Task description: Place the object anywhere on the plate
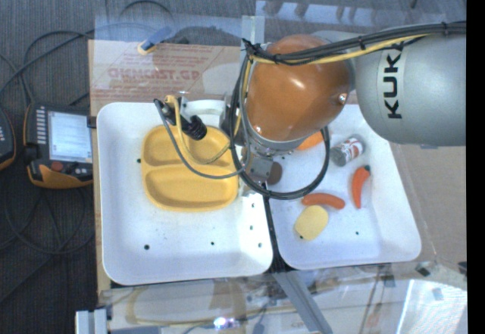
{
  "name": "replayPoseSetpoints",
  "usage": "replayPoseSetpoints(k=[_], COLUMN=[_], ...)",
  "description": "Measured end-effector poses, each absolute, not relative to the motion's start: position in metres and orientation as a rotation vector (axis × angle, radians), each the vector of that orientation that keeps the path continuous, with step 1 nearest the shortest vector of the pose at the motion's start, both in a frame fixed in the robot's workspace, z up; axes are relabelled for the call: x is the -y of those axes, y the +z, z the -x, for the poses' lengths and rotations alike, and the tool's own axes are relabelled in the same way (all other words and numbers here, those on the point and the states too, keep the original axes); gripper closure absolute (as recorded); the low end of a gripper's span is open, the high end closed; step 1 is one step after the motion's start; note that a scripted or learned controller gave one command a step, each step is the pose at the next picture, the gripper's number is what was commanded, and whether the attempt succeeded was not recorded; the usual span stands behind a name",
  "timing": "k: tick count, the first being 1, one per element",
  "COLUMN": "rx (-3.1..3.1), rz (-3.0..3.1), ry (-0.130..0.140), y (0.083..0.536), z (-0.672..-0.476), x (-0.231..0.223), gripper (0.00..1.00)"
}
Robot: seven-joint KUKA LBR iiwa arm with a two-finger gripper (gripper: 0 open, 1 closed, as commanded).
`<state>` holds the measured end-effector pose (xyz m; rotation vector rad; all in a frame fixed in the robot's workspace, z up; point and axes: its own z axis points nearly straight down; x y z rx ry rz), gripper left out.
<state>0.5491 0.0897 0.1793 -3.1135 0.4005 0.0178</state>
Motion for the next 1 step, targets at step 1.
replayPoseSetpoints(k=[1], rx=[-0.401], rz=[3.114], ry=[0.017], y=[0.1793], z=[-0.5492], x=[-0.0894], gripper=[0.00])
